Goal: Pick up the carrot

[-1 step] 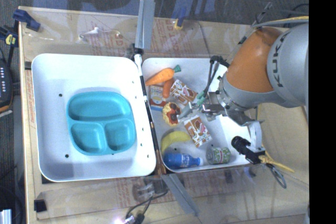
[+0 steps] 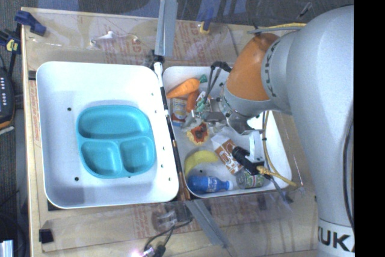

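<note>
The carrot (image 2: 182,88) is orange and lies at the far left corner of the right bin (image 2: 283,156), pointing left toward the bin's wall. My gripper (image 2: 202,108) hangs just right of and slightly nearer than the carrot, low over a cluster of small items. The grey arm with its orange band (image 2: 249,72) reaches in from the right and hides the far right part of that bin. I see nothing lifted off the bin floor.
The right bin also holds a small can (image 2: 178,110), a yellow fruit (image 2: 201,161), a blue bottle (image 2: 207,183), a brown packet (image 2: 225,152) and a green-labelled item (image 2: 252,179). The left bin (image 2: 54,87) holds a blue divided tray (image 2: 114,140).
</note>
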You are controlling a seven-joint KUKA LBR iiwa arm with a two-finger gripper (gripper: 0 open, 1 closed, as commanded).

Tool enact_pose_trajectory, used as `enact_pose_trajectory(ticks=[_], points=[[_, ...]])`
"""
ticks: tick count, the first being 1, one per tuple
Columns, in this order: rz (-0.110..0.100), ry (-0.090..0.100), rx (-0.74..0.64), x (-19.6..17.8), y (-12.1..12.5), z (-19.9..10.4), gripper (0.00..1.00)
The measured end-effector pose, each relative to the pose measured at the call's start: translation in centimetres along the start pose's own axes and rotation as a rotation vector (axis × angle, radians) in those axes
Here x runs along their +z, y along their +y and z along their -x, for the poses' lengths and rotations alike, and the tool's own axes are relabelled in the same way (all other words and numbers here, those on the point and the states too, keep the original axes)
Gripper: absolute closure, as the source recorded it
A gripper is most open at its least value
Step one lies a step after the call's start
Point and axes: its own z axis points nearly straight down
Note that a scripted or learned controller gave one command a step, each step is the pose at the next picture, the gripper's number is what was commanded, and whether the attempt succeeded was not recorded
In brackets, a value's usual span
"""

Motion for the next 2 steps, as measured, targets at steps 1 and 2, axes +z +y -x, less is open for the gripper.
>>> enact_pose_trajectory(ticks=[1,2], points=[[0.005,0.001,-0.004,-8.7,5.4,1.6,0.0],[0.019,-0.004,-0.111,0.3,9.7,2.0,0.0]])
